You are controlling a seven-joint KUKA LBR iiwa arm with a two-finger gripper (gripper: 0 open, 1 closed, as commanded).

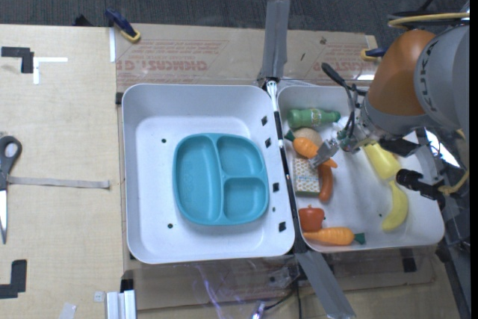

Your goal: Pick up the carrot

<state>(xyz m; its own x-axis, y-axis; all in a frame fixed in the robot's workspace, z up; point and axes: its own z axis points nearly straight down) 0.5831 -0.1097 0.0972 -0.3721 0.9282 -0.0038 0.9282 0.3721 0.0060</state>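
Nearest us, we see the carrot (331, 237) lying along the front wall of the right bin (418, 237), a red pepper (311, 217) just behind it. Further back we find a sausage (326, 183), a banana (396, 208) and the gripper (326, 154), low over the clutter; we cannot tell how it is set. Beyond, a green bottle (312, 116). The left bin (142, 160) holds a teal plate (221, 179).

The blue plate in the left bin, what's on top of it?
Nothing rests on the blue plate; all three of its compartments show bare. It lies flat in the left bin. Whatever is under the plate is covered.
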